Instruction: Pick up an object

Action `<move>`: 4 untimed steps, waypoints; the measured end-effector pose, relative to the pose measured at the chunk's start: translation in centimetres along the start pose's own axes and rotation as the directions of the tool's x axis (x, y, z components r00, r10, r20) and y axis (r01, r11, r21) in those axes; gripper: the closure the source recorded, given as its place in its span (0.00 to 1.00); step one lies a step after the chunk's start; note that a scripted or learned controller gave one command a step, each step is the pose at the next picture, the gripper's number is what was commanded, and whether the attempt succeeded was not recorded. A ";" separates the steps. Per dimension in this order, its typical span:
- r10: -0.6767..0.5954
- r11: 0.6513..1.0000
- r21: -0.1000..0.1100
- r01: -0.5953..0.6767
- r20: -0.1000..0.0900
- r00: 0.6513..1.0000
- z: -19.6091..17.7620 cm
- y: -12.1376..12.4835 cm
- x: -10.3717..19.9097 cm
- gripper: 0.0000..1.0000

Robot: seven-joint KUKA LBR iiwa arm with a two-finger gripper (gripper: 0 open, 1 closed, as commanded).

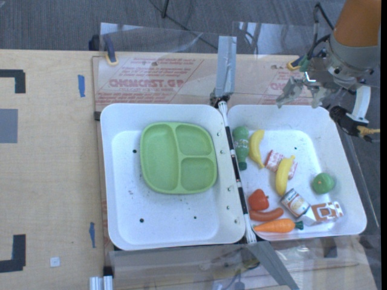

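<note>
- Pale wood is what you see over the left of the bench (pixel 42 180), marked with black corner brackets, a grey square and small blue tape strips.
- Beyond the bench, at the far edge, dark grey floor carries a few black cables.
- Your two white bins sit side by side on a board printed with red lettering (pixel 148 80); a grey upright post (pixel 226 65) stands at the far end of the seam between them.
- The left bin (pixel 121 222) holds a light green divided plate (pixel 179 157), lying flat toward its far right part.
- The right bin (pixel 347 180) holds the loose things you could pick: a green bottle (pixel 241 145) along its left wall, a banana (pixel 257 147) just beside it, a second banana (pixel 283 174) over a red-and-white packet (pixel 275 160), a green apple (pixel 323 182) near the right wall.
- Along its near side lie a red pepper (pixel 258 199), a sausage (pixel 266 214), a carrot (pixel 277 226), a small can (pixel 295 203) and a white carton (pixel 326 211).
- The gripper (pixel 300 92) hangs over the far rim of the right bin, below the orange band (pixel 357 20), apart from every item.
- Its fingers look spread with nothing between them.
</note>
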State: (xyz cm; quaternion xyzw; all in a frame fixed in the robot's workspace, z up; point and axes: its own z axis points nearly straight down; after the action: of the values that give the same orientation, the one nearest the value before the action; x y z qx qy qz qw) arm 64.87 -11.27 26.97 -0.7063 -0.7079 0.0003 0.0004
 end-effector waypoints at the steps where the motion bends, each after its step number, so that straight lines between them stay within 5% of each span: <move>1: 0.000 1.000 0.000 0.000 0.000 1.000 0.0 0.0 0.0 0.00; 2: -0.161 0.987 -0.001 0.161 0.000 0.987 8.4 -8.1 -3.4 0.00; 3: -0.195 0.981 -0.005 0.195 0.003 0.981 7.6 -7.0 -3.6 0.00; 4: -0.280 0.960 -0.021 0.280 0.011 0.960 16.6 -8.5 -2.0 0.00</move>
State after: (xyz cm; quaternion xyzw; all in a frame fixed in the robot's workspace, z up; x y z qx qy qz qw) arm 56.31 -13.24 10.40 -0.5992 -0.8005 -0.0049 -0.0104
